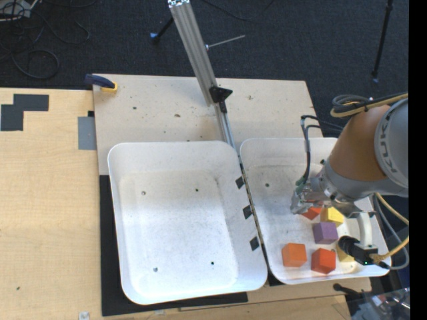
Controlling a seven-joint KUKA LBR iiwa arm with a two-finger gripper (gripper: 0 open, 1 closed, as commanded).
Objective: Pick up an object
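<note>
Blocks, an orange one (294, 255), a red one (323, 261) and a purple one (325, 232), sit in the right bin (273, 179) on the wooden surface (167, 105), beside the end effector (304, 200), above dark floor (80, 25).

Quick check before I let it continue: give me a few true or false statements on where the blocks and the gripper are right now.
1. The blocks lie in the right bin. True.
2. The purple block lies in the left bin. False: it lies in the right bin, among the others.
3. The gripper is over the right bin, close to the blocks. True.
4. The orange block is lifted above the bin. False: it rests on the bin floor beside the red block.
</note>
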